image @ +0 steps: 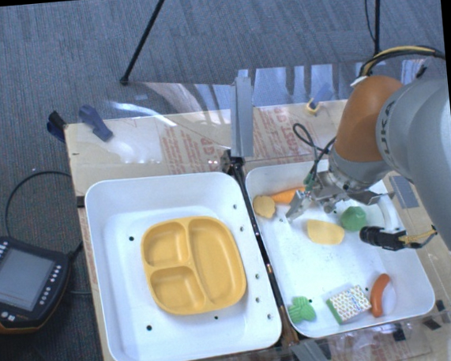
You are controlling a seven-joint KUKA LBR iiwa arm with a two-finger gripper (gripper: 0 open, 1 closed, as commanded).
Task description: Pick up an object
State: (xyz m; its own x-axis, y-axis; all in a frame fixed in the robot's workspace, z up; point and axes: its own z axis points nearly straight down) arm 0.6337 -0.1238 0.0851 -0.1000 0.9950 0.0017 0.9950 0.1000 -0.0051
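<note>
My gripper [301, 202] is low over the back left part of the right bin [353, 270], reaching in from the right. Its tip is right next to an orange carrot [287, 196] and close to a tan rounded piece [264, 206]. Just in front of the gripper lies a yellow lemon-shaped piece [326, 231], with a green ball [354, 218] to its right. I see nothing lifted off the bin floor.
Along the right bin's front lie a green leafy toy [302, 309], a patterned block [348, 303] and an orange-and-white piece [381, 294]. In the left bin [115, 226] rests a yellow divided plate [193, 264]. A tablet [17, 279] sits on the floor at left.
</note>
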